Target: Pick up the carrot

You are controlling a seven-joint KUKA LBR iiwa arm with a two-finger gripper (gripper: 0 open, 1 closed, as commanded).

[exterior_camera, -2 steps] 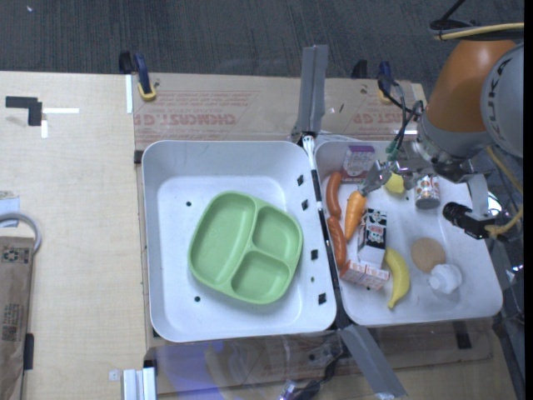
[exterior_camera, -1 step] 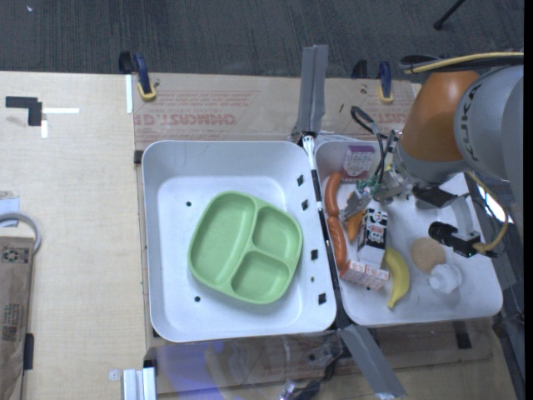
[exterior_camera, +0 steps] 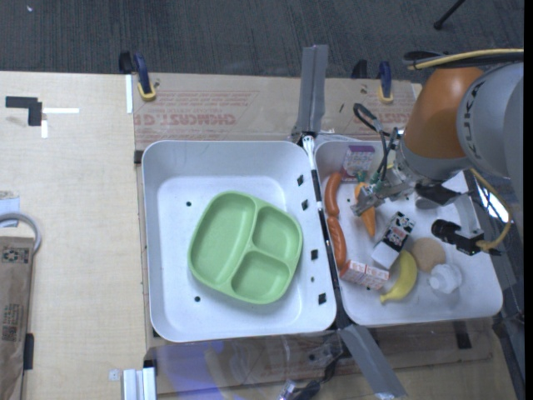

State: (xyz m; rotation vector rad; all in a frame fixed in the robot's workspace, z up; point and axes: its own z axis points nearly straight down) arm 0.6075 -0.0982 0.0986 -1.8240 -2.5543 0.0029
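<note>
Wooden table (exterior_camera: pixel 67 165) bearing two shallow white bins side by side. The left bin (exterior_camera: pixel 166 182) holds a green divided plate (exterior_camera: pixel 246 247) with three compartments, lying near the bin's middle. The right bin (exterior_camera: pixel 475 294) holds a clutter of small items. The grey arm (exterior_camera: pixel 491 98), with its orange band (exterior_camera: pixel 440 111), reaches in from the right over the upper part of the right bin. The claw (exterior_camera: pixel 371 197) hangs low above the bin's upper left area; whether it is wide or narrow cannot be told, and nothing can be seen held in it. The carrot (exterior_camera: pixel 367 215), small and orange, lies just below the claw tip, whether touching it cannot be told. Two long orange-red sausages (exterior_camera: pixel 336 223) lie along the bin's left wall. A yellow banana (exterior_camera: pixel 402 278) lies toward the front, a tan round object (exterior_camera: pixel 429 255) just right of it.
</note>
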